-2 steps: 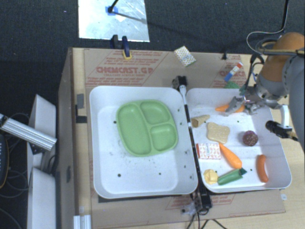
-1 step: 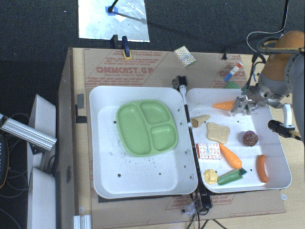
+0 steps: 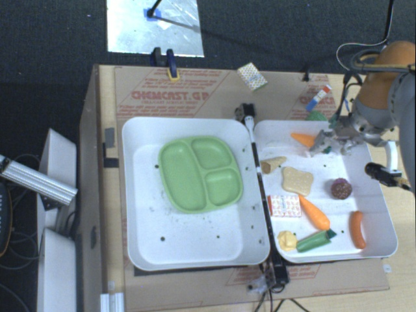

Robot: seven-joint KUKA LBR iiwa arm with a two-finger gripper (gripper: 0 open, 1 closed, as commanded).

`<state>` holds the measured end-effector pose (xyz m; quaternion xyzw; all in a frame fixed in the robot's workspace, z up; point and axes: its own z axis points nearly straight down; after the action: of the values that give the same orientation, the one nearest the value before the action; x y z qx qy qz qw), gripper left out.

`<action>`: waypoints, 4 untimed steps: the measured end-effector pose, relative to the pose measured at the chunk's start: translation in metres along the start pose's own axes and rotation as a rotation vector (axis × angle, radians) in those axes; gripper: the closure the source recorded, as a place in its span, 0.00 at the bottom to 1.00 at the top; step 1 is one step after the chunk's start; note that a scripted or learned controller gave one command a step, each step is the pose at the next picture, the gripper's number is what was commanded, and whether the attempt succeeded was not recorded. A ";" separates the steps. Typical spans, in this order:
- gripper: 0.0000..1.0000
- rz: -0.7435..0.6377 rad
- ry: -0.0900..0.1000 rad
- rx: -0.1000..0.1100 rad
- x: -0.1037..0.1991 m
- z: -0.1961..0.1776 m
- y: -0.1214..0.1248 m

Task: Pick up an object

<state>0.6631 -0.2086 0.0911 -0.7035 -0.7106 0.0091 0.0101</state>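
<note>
My pincer (image 3: 330, 142) low over far end of right bin (image 3: 383, 229), tips just beside small carrot (image 3: 303, 139). Step in hand: closing in on pick, nothing lifted yet. Can't tell whether pincer open or closed; metal blurs together there. Carrot lies on bin floor, near far wall. Next move calls for centring over carrot, dropping, squeezing, lifting straight. Other choices: bread slice (image 3: 297, 181), dark ball (image 3: 341, 188), sausage (image 3: 357, 229). Left bin (image 3: 146, 239) holds green tray (image 3: 200, 174). Board (image 3: 170, 96) under bins reads "CHEMCAST", probably "GP" after.
</note>
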 end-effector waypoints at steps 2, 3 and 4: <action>0.00 0.005 -0.002 -0.003 0.009 0.011 0.000; 0.00 0.006 -0.002 -0.005 0.019 0.011 0.001; 0.00 0.005 -0.002 -0.004 0.020 0.010 0.001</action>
<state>0.6633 -0.1886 0.0807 -0.7053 -0.7088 0.0081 0.0079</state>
